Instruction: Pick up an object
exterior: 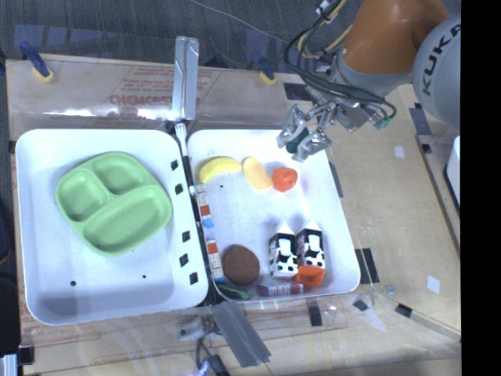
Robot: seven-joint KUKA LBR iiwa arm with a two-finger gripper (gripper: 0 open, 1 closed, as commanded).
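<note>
White plastic makes up both shallow bins on the bench: the left bin (47, 288) bears a pale green divided plate (114, 201) with three compartments, and the right bin (344, 241) bears a scatter of small things. Along its far side lie a yellow toy banana (218, 168), a pale yellow egg-shaped piece (257, 173) just beside it, and a small orange-red rounded piece (285, 178) touching or nearly touching that one. Toward the near side stand two black-and-white cow-patterned cartons (297, 252) side by side, with a small orange block (311, 274) against the right one. A brown round cookie-like disc (240, 263) lies to their left, and a dark green thing (233, 291) and a thin purplish stick (279, 289) lie along the near wall (both too small to name further).

The grey arm with its orange band (389, 23) reaches in from the right, and its two-finger metal gripper (304, 140) hangs over the far right corner of the right bin, just beyond the orange-red piece and apart from it. Nothing sits between the fingers; how wide they stand I cannot tell.
</note>
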